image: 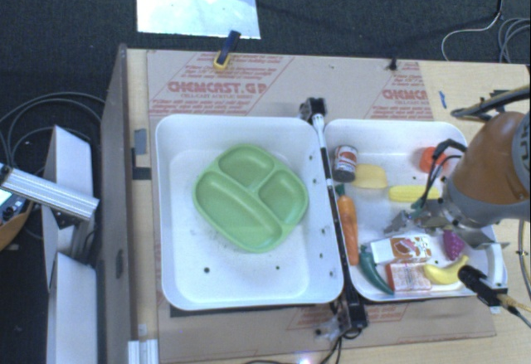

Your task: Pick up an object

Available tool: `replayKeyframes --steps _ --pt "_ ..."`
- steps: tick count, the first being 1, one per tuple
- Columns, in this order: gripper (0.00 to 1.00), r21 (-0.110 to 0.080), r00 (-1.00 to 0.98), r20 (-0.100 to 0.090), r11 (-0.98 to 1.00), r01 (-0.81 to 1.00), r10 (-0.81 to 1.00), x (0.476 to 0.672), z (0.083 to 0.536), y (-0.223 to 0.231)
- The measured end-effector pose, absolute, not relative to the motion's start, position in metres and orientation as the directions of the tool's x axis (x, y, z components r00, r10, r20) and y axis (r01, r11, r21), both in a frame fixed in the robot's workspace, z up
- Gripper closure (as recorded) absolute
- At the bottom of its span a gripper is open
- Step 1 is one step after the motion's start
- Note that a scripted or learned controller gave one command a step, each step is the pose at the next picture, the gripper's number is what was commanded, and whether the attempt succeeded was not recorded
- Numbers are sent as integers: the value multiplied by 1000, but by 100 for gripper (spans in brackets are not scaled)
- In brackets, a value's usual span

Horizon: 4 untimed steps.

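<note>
The right bin (pixel 390 132) holds several small items. Along its left side lie a small can (pixel 345 162), a yellow block (pixel 371 177) and a carrot (pixel 348 225). Farther right are a long yellow piece (pixel 413 192) and an orange item (pixel 426 158). Near the front lie a white carton (pixel 402 249), a reddish box (pixel 408 277), a banana (pixel 444 272), a purple item (pixel 453 244) and a green pepper (pixel 371 277). My gripper (pixel 412 220) hangs low over the bin's middle, just above the white carton, with the orange-banded wrist (pixel 491 157) behind it.
The left bin (pixel 182 271) holds a green divided plate (pixel 251 197). A black-and-white divider bar (pixel 330 188) runs between the bins. Cables lie on the dark floor at the far right and left of the bench.
</note>
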<state>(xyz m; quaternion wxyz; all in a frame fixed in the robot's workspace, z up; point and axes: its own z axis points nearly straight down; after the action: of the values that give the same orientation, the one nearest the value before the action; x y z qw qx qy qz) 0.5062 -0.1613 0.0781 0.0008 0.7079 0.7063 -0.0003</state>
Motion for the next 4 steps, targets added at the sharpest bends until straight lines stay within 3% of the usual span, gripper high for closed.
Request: replayKeyframes --steps 1,2,3,4 --pt "0 8 -5 13 5 1000 1000 491 86 -180" --pt "0 6 -11 6 11 1000 1000 544 128 -201" --pt "0 17 -6 -4 6 1000 1000 611 110 -206" --pt "0 2 -1 0 1 1000 1000 584 126 -206"
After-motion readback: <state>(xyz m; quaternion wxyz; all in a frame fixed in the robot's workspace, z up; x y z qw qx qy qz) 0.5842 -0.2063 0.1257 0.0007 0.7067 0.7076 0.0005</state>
